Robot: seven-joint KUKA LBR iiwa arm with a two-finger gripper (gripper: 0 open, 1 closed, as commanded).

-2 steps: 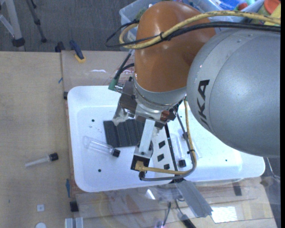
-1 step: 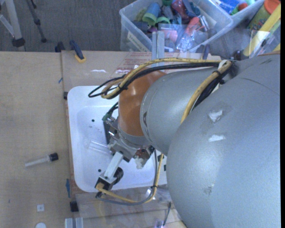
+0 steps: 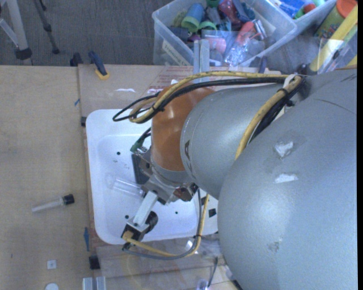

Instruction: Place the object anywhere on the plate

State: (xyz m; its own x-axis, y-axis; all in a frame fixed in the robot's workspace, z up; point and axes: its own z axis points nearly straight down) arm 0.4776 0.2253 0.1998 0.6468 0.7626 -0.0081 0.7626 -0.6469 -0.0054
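One arm (image 3: pixel 255 170) low over bin (image 3: pixel 93 147); gripper (image 3: pixel 148 182) width impossible to tell. Possible object, clear tube (image 3: pixel 122 186), at gripper's 9 o'clock. Probably pickup step; next needs firm grasp, then lift.

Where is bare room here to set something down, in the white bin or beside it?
Free: the upper-left floor of the white bin, between its left rim and the arm; the bench left of it, around the black-capped tube. Crowded: the bin's right side, under the arm.

One white bin (image 3: pixel 95 170), one grey arm (image 3: pixel 272 170), one capped tube (image 3: pixel 52 203) lower left, two clear tubs (image 3: pixel 169 37) (image 3: pixel 311 14) at the top.
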